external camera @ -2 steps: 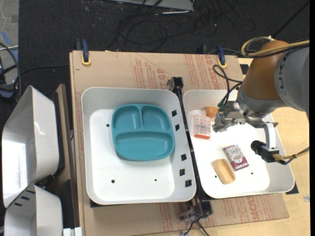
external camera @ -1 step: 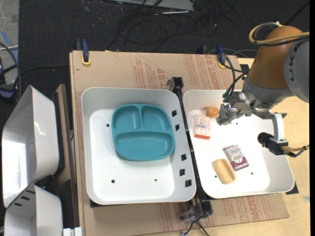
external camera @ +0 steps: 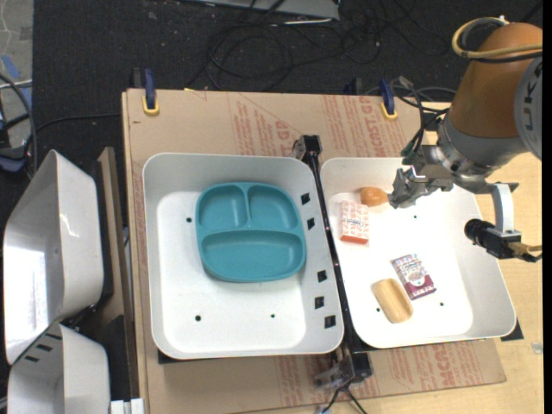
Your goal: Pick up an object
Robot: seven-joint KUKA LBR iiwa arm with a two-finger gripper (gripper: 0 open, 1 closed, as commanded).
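Observation:
The right bin [external camera: 483, 317] holds several small objects: an orange lump [external camera: 373, 197] at the back left, a white and red packet [external camera: 353, 221] beside it, a dark red card packet [external camera: 412, 276] and a tan bread roll [external camera: 392, 300] toward the front. My gripper [external camera: 404, 193] hangs over the bin's back part, just right of the orange lump and apart from it. Nothing shows between its dark fingers. A teal divided plate [external camera: 251, 232] lies in the left bin [external camera: 172, 317].
The arm's orange and grey body [external camera: 496, 93] covers the right bin's back right corner. A black fitting [external camera: 488, 235] sticks out over the bin's right side. Blue and yellow clamps [external camera: 151, 97] hold the cardboard base. White tubs [external camera: 47, 248] stand at far left.

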